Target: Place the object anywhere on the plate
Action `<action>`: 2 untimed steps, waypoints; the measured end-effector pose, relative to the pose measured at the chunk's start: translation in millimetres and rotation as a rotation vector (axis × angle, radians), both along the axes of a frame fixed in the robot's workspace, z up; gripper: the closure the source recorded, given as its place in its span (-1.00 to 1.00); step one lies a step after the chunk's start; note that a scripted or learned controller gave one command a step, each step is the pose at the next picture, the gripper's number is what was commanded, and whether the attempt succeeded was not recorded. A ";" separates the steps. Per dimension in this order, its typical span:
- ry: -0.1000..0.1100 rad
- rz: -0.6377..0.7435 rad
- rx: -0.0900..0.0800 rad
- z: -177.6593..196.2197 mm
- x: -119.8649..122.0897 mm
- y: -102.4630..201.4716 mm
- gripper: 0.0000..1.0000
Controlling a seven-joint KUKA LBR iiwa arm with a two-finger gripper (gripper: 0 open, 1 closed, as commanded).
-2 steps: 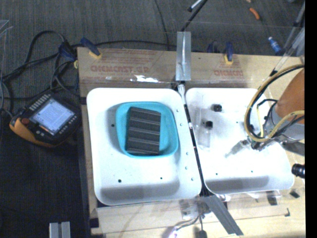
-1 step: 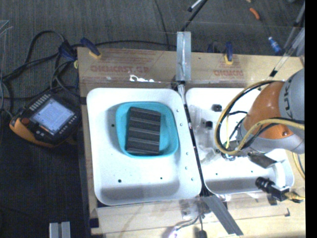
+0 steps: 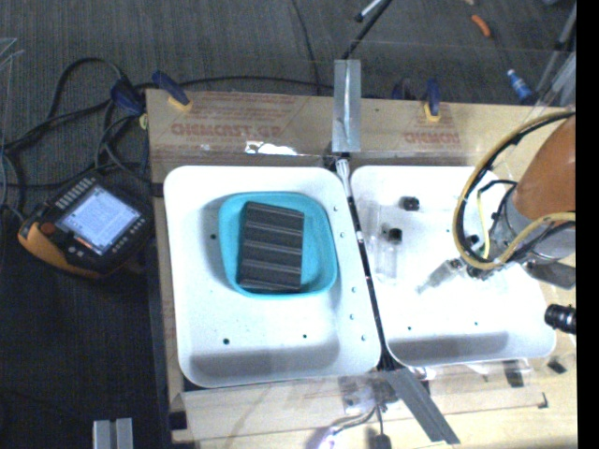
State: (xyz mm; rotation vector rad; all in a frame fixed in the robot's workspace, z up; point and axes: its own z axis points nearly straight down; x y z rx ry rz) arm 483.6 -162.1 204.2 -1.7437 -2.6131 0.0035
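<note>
A dark grey ribbed block [image 3: 271,244] lies flat on the light blue plate [image 3: 323,255], well inside its rim. The plate sits in the left bin [image 3: 197,335]. My gripper [image 3: 437,276] hangs low over the middle of the right bin [image 3: 468,335], pointing left, well apart from the block and the plate. I see nothing held at its tip. The arm's orange band and looped cables rise behind it at the right.
Two small black pieces [image 3: 409,203] [image 3: 394,235] and a clear plastic item [image 3: 385,255] lie in the right bin's left half. A metal post [image 3: 346,115] stands behind the divide between the bins. A handheld controller [image 3: 89,224] rests on the floor at left.
</note>
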 end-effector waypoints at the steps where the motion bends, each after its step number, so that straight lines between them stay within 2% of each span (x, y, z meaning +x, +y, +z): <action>1: 0.003 -0.362 0.002 -73.0 -0.8 11.1 -1.00; 2: 0.000 -0.039 -0.001 -11.5 -0.2 -37.2 -1.00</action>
